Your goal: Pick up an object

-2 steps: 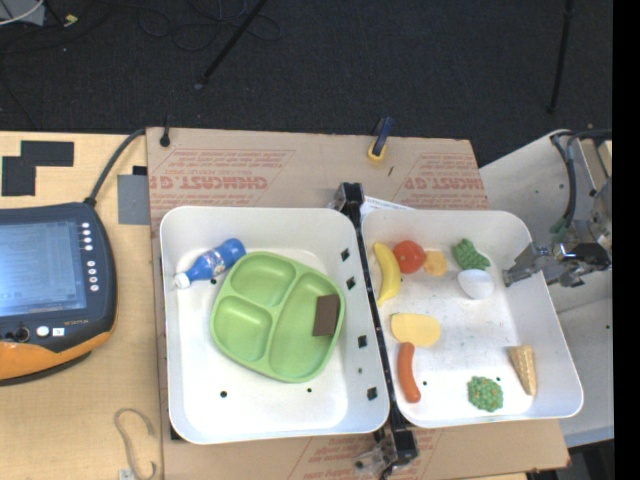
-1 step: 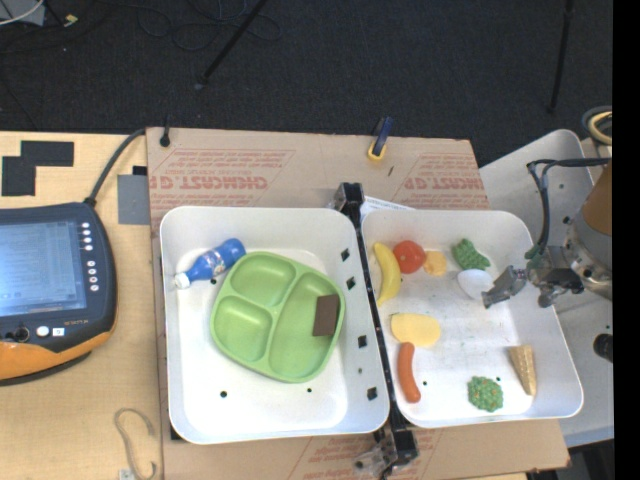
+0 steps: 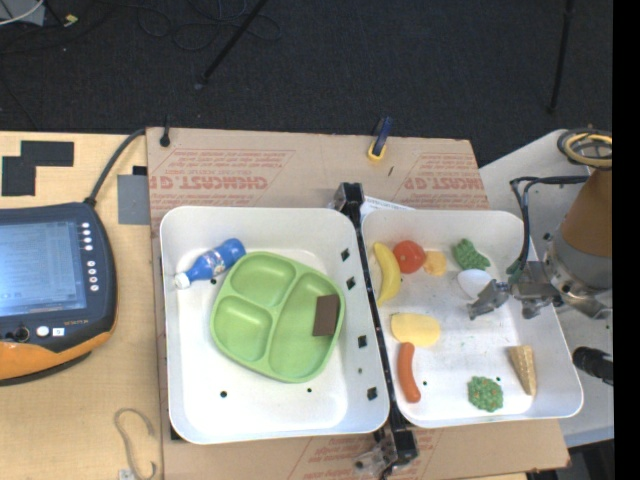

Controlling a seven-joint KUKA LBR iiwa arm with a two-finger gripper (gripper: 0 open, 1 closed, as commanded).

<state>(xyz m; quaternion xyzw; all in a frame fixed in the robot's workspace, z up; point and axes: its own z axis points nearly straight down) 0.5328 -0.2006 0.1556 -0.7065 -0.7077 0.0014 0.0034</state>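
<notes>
The right bin [image 3: 560,408] holds several toy foods: a banana [image 3: 386,269], a red tomato [image 3: 408,256], a small yellow piece [image 3: 435,262], a leafy green piece [image 3: 470,255], a white egg [image 3: 471,283], a yellow block [image 3: 415,328], an orange-red sausage [image 3: 407,370], a green broccoli [image 3: 486,394] and a cone [image 3: 523,368]. My gripper [image 3: 507,303] hangs over the bin's right side, just right of the egg. Its fingers are spread open with nothing between them.
The left bin [image 3: 200,408] holds a green divided plate [image 3: 262,328] with a brown block [image 3: 326,316] on it, and a blue bottle [image 3: 211,261] beside it. A tablet [image 3: 45,268] lies at the far left. A black divider [image 3: 362,298] separates the bins.
</notes>
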